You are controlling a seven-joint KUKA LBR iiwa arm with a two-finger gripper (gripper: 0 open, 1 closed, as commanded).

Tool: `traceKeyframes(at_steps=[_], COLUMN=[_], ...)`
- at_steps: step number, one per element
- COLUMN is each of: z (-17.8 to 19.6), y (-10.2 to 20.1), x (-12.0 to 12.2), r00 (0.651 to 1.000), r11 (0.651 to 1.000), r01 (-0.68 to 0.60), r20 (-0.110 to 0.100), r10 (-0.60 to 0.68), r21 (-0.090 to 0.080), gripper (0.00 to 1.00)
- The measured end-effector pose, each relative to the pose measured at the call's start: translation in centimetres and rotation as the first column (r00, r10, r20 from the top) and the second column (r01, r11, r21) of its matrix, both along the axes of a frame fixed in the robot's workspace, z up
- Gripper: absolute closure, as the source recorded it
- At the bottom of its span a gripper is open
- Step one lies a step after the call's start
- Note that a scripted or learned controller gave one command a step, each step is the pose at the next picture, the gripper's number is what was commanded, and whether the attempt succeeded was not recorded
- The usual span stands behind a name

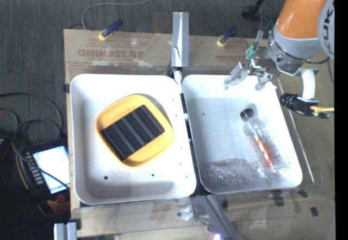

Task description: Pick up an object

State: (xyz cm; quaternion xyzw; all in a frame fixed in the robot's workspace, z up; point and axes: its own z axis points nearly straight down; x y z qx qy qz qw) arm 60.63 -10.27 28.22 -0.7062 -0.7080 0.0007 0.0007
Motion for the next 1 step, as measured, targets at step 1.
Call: traceKeyframes(at_steps=[1], z=[-4.45], y=[-6.47], x=[2.7], r00=[0.997], r11=[0.997], r01=[-0.079], r20=[0.001], r10=[0.079], r21=[-0.002], gripper=[0.0])
